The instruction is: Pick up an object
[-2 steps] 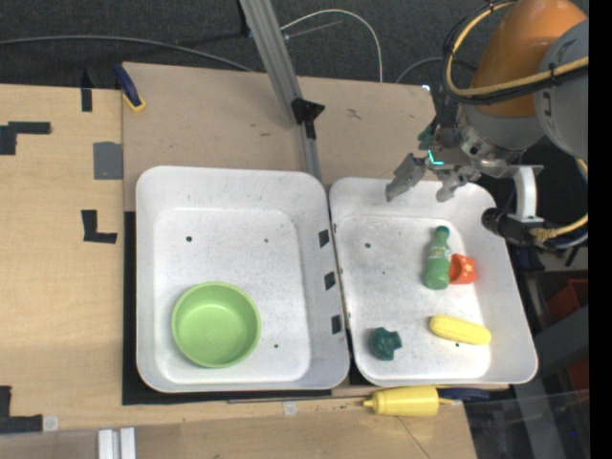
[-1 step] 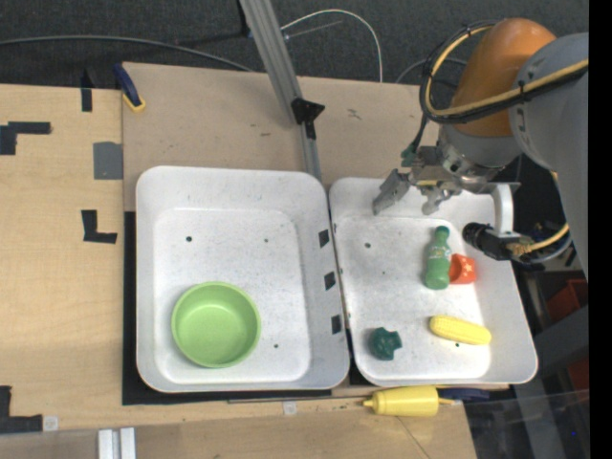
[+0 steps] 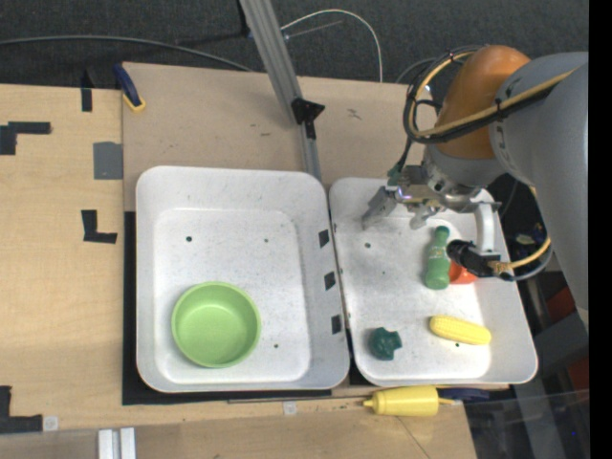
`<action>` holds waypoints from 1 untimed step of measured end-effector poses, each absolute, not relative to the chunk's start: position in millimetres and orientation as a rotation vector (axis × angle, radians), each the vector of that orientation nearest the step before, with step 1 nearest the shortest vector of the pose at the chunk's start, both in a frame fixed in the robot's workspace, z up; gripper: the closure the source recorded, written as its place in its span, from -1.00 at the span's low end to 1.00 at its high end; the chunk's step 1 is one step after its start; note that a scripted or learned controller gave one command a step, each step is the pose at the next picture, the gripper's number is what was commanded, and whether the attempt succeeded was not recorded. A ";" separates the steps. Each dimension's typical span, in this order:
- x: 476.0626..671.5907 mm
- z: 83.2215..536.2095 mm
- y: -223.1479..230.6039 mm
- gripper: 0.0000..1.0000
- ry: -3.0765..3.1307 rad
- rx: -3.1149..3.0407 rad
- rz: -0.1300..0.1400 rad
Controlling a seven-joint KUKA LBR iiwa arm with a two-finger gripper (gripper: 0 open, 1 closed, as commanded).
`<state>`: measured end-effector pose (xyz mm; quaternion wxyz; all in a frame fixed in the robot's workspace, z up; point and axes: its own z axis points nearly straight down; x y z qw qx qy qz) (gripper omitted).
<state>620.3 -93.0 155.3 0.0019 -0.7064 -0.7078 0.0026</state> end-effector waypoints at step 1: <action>617.6 110.5 -97.0 -1.00 -2.221 -2.218 0.008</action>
